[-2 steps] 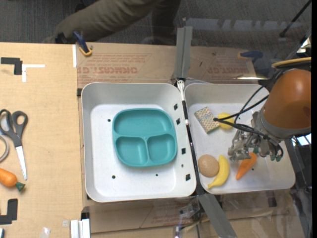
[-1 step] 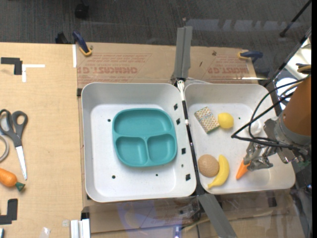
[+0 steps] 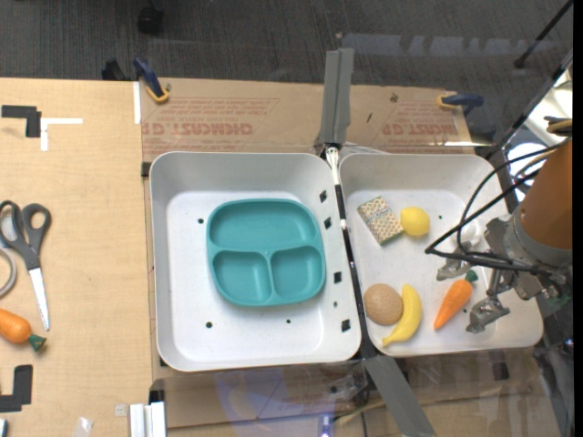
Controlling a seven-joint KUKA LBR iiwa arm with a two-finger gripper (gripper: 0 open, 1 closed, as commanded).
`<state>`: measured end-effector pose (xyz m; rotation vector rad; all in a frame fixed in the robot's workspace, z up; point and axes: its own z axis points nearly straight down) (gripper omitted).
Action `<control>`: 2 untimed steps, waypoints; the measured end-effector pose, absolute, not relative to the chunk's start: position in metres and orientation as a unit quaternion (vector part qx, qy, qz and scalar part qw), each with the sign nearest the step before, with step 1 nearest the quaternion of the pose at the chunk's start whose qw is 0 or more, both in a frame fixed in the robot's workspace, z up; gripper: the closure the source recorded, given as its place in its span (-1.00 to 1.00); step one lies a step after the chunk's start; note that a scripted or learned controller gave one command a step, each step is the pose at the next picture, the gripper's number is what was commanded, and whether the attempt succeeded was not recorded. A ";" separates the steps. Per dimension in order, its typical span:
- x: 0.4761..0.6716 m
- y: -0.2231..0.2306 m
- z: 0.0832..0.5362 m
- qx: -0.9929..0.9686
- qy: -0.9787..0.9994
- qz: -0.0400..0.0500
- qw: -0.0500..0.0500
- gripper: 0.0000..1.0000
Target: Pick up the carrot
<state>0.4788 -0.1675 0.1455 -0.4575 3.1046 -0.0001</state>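
- The carrot (image 3: 452, 304) lies in the right bin (image 3: 437, 182), near its front right corner, tilted, with its green top up-right and its orange tip pointing down-left.
- The gripper (image 3: 492, 308) sits just to the right of the carrot, low over the bin floor; its metal parts are a tangle from this angle, and I cannot tell whether the fingers are open or closed. Nothing shows between them.
- The arm (image 3: 551, 212) comes in from the right edge, its orange band above the wrist, with black cables looping across the bin.
- Left of the carrot, a banana (image 3: 406, 317) curves beside a brown egg-shaped item (image 3: 383, 304); the 2 touch or nearly touch.
- Farther back in the same bin are a lemon (image 3: 415, 221) and, just beside it, a speckled sponge-like block (image 3: 380, 219).
- The left bin (image 3: 173, 271) holds a teal plate (image 3: 266, 251) with 3 compartments.
- On the desk (image 3: 73, 198) to the left lie scissors (image 3: 29, 253) and a 2nd carrot (image 3: 16, 327), well apart from both bins.
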 end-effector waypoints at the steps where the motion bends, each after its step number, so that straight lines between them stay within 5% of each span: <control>1: 0.533 -0.156 0.093 -0.137 0.991 0.000 0.002 -1.00; 2: 0.535 -0.155 0.103 -0.137 0.991 0.000 0.005 1.00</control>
